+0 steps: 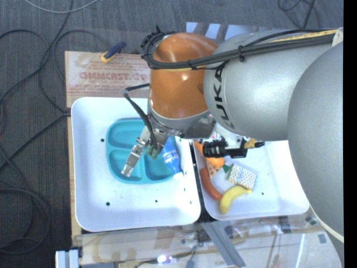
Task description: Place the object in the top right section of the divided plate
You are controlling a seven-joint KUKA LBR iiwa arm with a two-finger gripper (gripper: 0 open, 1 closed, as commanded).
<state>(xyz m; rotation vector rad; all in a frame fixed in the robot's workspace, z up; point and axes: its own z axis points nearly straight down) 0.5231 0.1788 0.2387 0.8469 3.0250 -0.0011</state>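
the gripper [138, 155] hangs over the blue divided plate [120, 144] in the left bin [89, 205], and whether it grips anything cannot be told. a blue-and-white packet [170, 156] lies on the plate's right edge, just beside the gripper. a banana [233, 197], a checkered piece [243, 176] and an orange thing [214, 163] lie right of the plate in the other bin [290, 200].
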